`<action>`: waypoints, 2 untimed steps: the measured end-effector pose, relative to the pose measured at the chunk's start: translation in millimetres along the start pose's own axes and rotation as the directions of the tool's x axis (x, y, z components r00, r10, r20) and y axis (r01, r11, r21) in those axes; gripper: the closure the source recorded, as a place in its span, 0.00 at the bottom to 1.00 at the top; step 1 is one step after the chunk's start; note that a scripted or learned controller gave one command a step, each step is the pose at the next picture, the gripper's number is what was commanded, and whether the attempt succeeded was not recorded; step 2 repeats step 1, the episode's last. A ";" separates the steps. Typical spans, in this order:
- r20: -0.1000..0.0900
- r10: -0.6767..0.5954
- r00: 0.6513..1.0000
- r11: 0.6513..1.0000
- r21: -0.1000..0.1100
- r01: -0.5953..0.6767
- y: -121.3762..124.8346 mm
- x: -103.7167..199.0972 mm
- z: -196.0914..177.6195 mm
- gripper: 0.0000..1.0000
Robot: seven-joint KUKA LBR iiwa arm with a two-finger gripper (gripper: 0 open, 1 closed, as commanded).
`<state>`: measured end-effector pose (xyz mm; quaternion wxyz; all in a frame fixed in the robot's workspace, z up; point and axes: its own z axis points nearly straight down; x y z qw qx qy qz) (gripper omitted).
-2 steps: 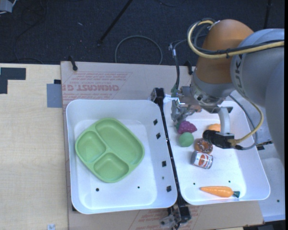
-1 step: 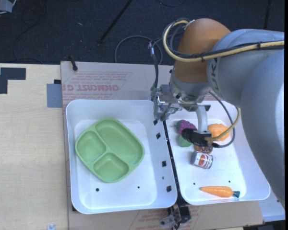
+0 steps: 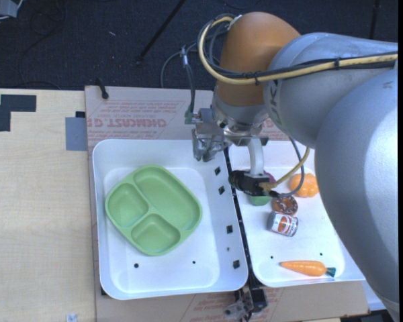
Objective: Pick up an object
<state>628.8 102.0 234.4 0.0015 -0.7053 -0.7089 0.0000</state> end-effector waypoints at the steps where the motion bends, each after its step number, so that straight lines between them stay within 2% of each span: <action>1: 0.002 0.002 1.000 1.000 0.002 -0.002 -0.8 -1.9 0.8 0.00; 2: 0.002 0.002 1.000 1.000 0.002 -0.002 -0.8 -1.9 0.8 0.00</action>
